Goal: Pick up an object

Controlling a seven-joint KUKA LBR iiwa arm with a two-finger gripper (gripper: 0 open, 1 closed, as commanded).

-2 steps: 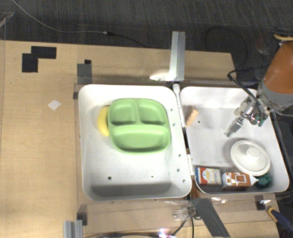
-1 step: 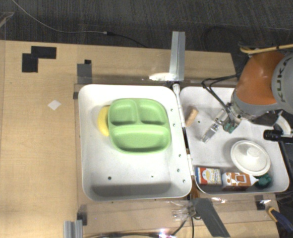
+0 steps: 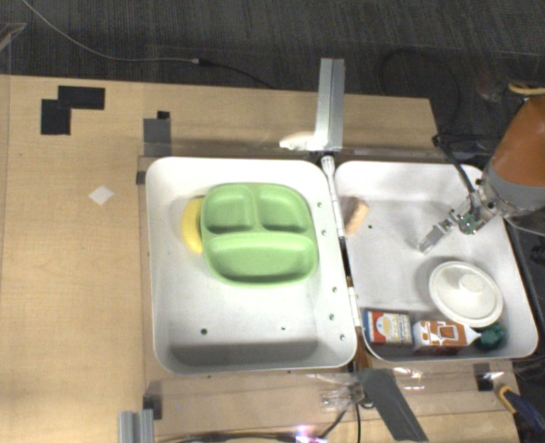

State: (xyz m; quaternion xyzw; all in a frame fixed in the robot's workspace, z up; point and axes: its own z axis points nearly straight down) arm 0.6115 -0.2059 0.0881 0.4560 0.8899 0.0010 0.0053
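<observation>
Gripper: the gripper [image 3: 435, 236] sits low over the right bin [image 3: 383, 275], in its upper middle part, reaching in from the right on the grey arm [image 3: 530, 160] with its orange band.
Gripper state: too small and blurred here to tell how far apart the tips stand; nothing can be seen between them, and whether they touch the bin floor cannot be told.
Bowl: a white bowl [image 3: 465, 293] stands in the right bin, just below and to the right of the gripper, apart from it.
Carton: a small carton [image 3: 414, 331] with blue, white and brown print lies on its side along the near wall of the right bin, below the bowl.
Dark green piece: a small dark green thing [image 3: 491, 337] lies at the carton's right end, in the bin's near right corner; its kind cannot be told.
Tan piece: a small tan thing [image 3: 354, 216] lies by the left wall of the right bin, well to the left of the gripper.
Left bin: the left bin [image 3: 244, 335] holds a green divided tray [image 3: 256, 232] in its upper half.
Yellow thing: a yellow thing [image 3: 191, 225] pokes out from under the tray's left edge, mostly hidden.
Around the gripper: bare white bin floor lies right under it; the bowl is the nearest thing.
Bench: the wooden bench [image 3: 60, 275] bears both bins side by side, with a metal post [image 3: 331, 104] standing behind the seam between them.
</observation>
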